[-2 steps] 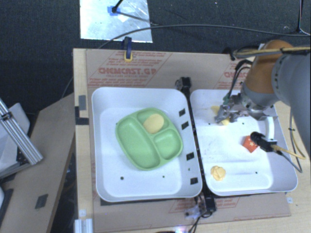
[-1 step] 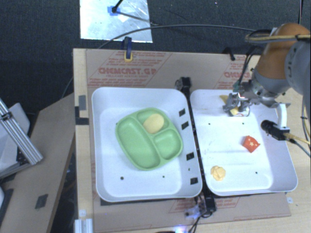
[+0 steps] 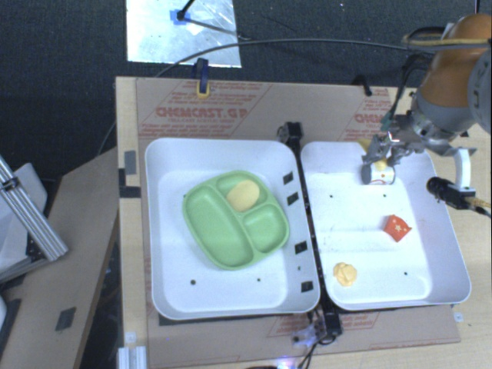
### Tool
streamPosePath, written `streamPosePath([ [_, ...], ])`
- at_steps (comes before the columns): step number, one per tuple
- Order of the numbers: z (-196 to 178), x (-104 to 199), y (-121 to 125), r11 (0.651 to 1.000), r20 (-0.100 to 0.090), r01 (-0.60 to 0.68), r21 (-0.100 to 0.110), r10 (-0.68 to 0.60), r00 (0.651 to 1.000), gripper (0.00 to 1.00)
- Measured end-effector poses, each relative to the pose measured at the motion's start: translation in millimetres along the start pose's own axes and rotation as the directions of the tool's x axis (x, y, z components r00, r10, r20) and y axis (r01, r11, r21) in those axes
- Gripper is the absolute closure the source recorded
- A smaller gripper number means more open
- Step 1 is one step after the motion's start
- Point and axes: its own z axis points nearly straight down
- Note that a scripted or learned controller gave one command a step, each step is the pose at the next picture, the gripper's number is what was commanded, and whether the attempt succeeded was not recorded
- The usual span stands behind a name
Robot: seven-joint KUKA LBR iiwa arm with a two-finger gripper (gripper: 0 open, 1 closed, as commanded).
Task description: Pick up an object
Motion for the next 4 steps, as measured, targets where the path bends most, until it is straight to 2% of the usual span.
streamPosePath([
  [1,4.0,52.6,-6.2,1.0,0.001,0.0,-0.001,0.0,1.0,1.0],
  [3,-18.6,157.2,-8.8,1.0,0.0,0.001,-0.001,-0.001,1.0,1.0],
  [4,-31.9,208.6,-21.9,1.0,0.0,0.002,-0.001,-0.002,1.0,1.0],
])
